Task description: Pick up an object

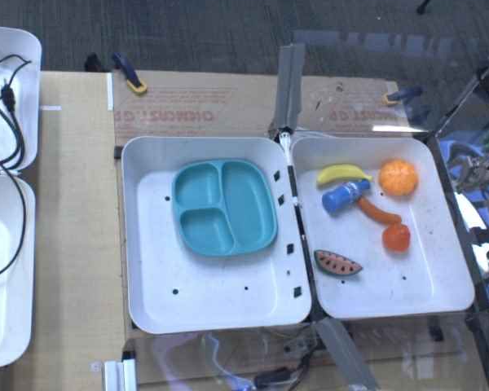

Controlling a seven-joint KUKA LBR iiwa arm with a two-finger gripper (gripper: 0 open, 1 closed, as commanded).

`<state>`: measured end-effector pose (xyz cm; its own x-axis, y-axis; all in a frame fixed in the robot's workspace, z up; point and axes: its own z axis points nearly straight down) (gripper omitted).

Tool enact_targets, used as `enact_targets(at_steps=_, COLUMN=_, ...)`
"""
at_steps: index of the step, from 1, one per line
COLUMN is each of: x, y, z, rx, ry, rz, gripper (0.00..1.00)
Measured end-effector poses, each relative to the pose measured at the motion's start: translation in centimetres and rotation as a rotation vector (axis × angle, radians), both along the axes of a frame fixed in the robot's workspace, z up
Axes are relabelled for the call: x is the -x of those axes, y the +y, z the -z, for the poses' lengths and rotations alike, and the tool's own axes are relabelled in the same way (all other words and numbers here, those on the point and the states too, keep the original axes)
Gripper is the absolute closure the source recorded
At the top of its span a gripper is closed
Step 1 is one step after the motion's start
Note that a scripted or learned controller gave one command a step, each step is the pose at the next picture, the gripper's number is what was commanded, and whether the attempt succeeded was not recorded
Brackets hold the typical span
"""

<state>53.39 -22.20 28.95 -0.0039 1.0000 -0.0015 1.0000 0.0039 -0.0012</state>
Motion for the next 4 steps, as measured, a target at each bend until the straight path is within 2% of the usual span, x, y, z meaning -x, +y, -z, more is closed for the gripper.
enact_targets(at_steps=1, x=4.9, y=2.9, z=4.2, rx=-0.001, ry=0.002, rz=0.005, gripper=1.00)
enact_targets(at_steps=2, x=2.4, y=3.3, z=3.4, rx=0.000, ry=0.001, rz=0.001, gripper=1.00)
enact_targets(at_steps=3, x=5.6, y=0.7, z=3.0, rx=-0.001, ry=0.002, rz=0.005, gripper=1.00)
enact_targets(at_steps=4, x=2.6, y=0.0, z=2.6, rx=-0.001, ry=0.000, rz=0.000, gripper=1.00)
